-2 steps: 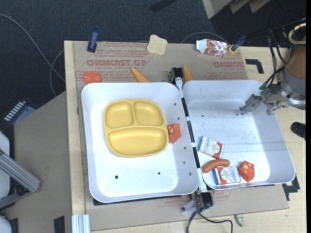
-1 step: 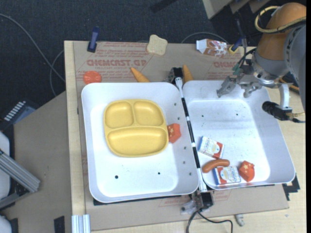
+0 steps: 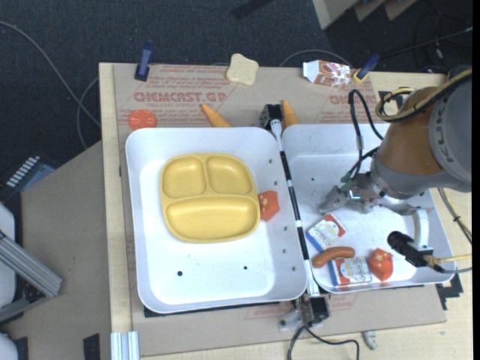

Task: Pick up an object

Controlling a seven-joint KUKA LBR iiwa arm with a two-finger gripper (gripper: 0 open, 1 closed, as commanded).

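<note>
Sausage [image 3: 333, 256] lies near right bin's [image 3: 315, 145] front edge, long axis roughly along that edge; gripper [image 3: 349, 198] hangs mid-bin just behind it, nothing visibly held; whether it's open, can't tell; approach runs frontward.

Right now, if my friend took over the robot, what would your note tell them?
Hand: low in the right bin, at its middle. I can't tell if it grips anything.
Things: hot dog, small carton, red tomato and flat packet lie at that bin's front. Yellow divided plate and a red piece are in the left bin.
Done: nothing visibly lifted.
Left: grab one and raise it.
</note>
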